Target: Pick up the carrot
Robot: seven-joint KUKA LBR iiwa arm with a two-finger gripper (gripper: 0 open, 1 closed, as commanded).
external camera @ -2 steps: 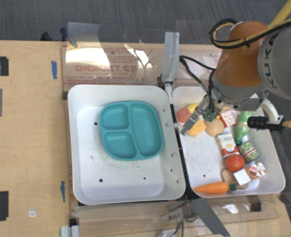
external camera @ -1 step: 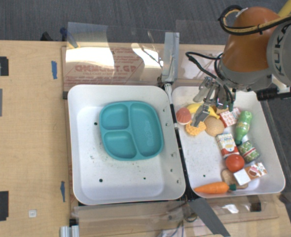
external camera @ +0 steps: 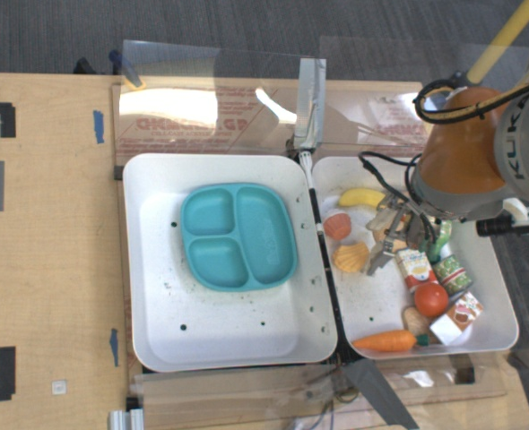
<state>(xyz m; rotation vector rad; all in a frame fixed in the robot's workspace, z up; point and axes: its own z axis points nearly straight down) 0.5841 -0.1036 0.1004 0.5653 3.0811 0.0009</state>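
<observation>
Taking the steel divider post (external camera: 310,106) between the two bins as the landmark, the left bin (external camera: 148,267) lies to its left and holds a teal three-compartment plate (external camera: 238,236), lying flat near the bin's middle. Behind the bins a clear plastic sheet (external camera: 179,115) carries red print too washed out by glare to read. Right of the post, in the right bin (external camera: 372,307), sit a banana (external camera: 361,198), a round orange-red fruit (external camera: 338,227) and a ridged yellow-orange piece (external camera: 351,258) that is hard to identify. The gripper (external camera: 385,240) hangs just right of these, fingers parted and pointing down with nothing between them, though cables partly clutter it. Farther right are small cartons (external camera: 414,265) whose labels are too small to read, a red tomato (external camera: 431,299) and a white box (external camera: 453,322). The carrot (external camera: 385,341) lies along the bin's near wall, well below the gripper. The arm's orange band (external camera: 457,150) hides the bin's far right corner; grey letters "KU" are cut off at the edge.
</observation>
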